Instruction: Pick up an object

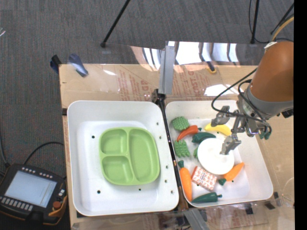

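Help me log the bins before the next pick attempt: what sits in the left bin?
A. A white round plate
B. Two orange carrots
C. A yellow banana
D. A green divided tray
D: the green divided tray lies alone in the left bin, while the white plate, carrots and banana are all in the right bin.

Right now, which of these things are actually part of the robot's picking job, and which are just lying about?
Part of the job:
gripper
white disc
banana
carrots
green toy vegetables
right bin

Lying about:
green divided plate
left bin
handheld controller
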`<action>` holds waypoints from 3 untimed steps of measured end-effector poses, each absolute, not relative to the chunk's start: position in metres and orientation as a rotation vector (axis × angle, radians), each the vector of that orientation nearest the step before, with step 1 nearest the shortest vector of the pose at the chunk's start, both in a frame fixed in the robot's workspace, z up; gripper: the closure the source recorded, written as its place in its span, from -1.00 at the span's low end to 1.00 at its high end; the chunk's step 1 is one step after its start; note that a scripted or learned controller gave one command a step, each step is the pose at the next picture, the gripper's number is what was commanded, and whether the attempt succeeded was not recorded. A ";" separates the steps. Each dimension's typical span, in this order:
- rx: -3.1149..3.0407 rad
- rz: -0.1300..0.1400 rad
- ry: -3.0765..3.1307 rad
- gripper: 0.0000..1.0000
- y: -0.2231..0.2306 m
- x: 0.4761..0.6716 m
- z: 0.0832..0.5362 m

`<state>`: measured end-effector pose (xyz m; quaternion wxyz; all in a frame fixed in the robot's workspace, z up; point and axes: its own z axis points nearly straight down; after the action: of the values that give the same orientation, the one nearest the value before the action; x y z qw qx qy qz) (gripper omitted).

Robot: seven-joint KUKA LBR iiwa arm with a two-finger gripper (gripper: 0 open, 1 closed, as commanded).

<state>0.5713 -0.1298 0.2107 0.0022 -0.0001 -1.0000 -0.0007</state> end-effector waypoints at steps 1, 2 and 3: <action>0.127 -0.004 -3.136 -1.00 -0.100 0.618 0.097; 0.036 -0.004 -3.139 -1.00 -0.090 0.624 0.085; -0.267 -0.003 -3.125 -1.00 -0.086 0.590 0.085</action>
<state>0.5904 -0.0860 0.0849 0.0024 -0.0852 -0.9964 -0.0009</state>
